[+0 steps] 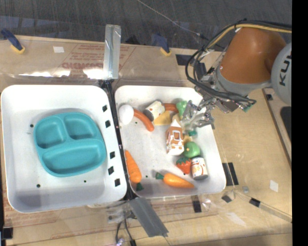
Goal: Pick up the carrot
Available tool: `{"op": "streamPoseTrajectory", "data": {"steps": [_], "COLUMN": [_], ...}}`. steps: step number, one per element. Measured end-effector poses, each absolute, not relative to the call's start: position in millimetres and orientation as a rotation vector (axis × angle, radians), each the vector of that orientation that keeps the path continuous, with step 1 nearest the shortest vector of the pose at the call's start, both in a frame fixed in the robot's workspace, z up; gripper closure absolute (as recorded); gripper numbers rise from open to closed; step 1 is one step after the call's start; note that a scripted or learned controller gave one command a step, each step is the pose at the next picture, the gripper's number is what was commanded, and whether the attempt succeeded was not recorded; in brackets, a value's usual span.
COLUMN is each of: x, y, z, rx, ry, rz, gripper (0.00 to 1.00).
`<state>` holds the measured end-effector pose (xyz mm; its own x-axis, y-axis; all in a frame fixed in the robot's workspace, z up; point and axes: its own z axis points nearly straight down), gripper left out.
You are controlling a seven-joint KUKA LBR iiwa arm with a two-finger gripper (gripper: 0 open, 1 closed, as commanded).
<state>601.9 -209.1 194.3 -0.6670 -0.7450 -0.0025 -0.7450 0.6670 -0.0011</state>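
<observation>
Two carrots lie in the right bin (159,152). One orange carrot (177,181) with a green stub rests near the front wall, pointing right. The other carrot (133,167) lies along the bin's left wall. My gripper (198,116) hangs over the bin's back right part, under the orange band of the arm (246,55). It is well behind and to the right of both carrots, above a cluster of toy food. Nothing shows as held in it.
Around the gripper lie a green toy (181,106), a yellow piece (164,118), a white-and-orange carton (174,140), a green pepper (193,148) and a small can (198,169). A white egg (126,113) and a red sausage (143,120) sit further left. A teal divided plate (69,142) occupies the left bin.
</observation>
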Motion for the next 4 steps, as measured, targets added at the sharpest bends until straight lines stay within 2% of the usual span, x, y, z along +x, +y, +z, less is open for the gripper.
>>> {"op": "streamPoseTrajectory", "data": {"steps": [1,3,4], "x": [658.3,657.4,657.4], "y": [-199,-210,-184], "z": [190,173,177], "rx": [-1.232,-1.091,-1.101], "ry": [2.886,2.947,2.945], "rz": [-0.001,0.001,0.004], "gripper": [1.0,1.0,1.0]}}
